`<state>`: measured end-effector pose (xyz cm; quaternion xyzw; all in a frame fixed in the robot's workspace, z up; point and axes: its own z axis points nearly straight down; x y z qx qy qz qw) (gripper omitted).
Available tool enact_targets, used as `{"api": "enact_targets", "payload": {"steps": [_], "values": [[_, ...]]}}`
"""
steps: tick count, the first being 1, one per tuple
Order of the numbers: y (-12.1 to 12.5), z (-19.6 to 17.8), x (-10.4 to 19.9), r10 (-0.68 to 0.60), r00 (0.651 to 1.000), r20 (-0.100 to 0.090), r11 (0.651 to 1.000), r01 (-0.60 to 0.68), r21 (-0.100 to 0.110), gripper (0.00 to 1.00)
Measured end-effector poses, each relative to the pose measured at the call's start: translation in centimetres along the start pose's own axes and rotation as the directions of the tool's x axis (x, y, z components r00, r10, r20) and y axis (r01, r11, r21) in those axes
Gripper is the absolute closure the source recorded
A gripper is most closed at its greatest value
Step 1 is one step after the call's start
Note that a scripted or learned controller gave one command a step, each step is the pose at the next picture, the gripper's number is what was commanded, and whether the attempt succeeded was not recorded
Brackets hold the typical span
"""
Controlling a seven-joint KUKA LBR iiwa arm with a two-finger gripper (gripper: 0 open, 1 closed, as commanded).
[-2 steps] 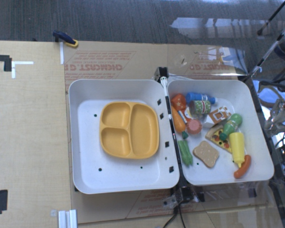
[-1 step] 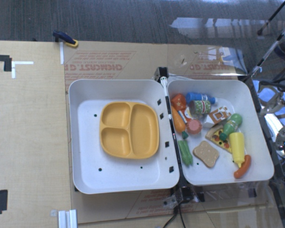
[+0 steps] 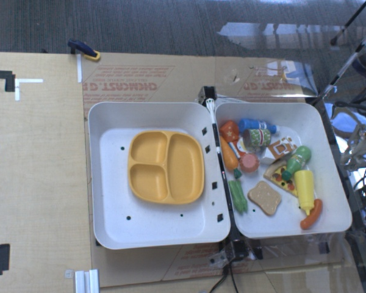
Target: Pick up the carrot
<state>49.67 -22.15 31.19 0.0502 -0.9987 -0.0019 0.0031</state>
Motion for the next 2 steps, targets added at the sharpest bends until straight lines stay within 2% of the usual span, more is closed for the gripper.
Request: {"api": "enact_targets", "payload": {"steps": [1,2], "values": [[0.03,0.0,-0.01,0.0,1.0,0.0,1.0,0.0,0.0,0.0],[-0.07,-0.54,-0.29,-0.001,1.0,-0.002,1.0,0.001,-0.001,1.0]]}}
